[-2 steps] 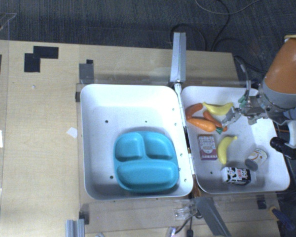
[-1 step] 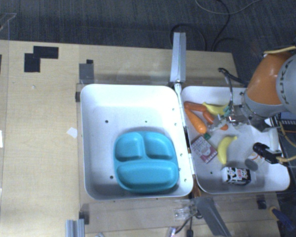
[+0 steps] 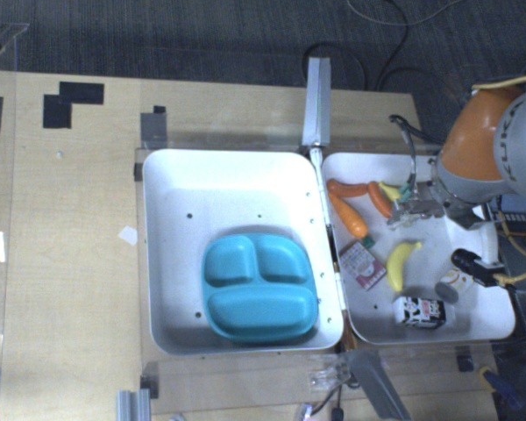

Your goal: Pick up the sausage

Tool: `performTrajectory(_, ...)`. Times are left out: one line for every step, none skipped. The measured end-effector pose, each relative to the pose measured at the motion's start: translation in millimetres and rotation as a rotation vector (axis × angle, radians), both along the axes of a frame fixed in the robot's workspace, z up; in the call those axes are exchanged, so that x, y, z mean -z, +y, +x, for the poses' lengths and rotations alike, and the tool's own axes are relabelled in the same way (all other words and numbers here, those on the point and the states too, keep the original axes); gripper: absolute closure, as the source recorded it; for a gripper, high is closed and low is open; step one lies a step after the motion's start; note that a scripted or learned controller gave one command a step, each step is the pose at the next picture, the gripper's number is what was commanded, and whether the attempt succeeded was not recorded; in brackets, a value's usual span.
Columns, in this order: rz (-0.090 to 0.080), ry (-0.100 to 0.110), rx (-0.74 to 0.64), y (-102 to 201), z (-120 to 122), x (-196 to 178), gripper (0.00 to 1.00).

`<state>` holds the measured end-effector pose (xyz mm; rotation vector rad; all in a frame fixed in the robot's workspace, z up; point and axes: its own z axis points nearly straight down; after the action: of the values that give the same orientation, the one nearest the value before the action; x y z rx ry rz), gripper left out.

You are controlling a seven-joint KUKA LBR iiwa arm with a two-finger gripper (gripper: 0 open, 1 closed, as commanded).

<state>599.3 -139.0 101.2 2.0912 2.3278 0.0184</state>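
Two white bins (image 3: pixel 158 235) are sitting on our bench.
We are hovering our gripper (image 3: pixel 409 207) beside the sausage (image 3: pixel 379 199); its opening is unclear.

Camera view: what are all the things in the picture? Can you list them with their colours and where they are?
bins: two, white, side by side on the bench
tray: one, blue, three compartments, in the left bin
carrot: one, orange, right bin, near the divider
sausage: one, reddish orange, right bin, top
bananas: two, yellow, right bin; one mid-bin, one small by the gripper
packet: one, red and white, right bin
carton: one, black and white, right bin, front
arm: one, grey with orange band, from the right
gripper: one, metal, over the right bin
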Motion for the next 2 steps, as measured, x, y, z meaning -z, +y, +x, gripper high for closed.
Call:
performTrajectory(0.001, 0.011, 0.051, 151, 9, -115, 1.00)
performTrajectory(-0.003, 0.012, -0.283, 153, -44, -113, 1.00)
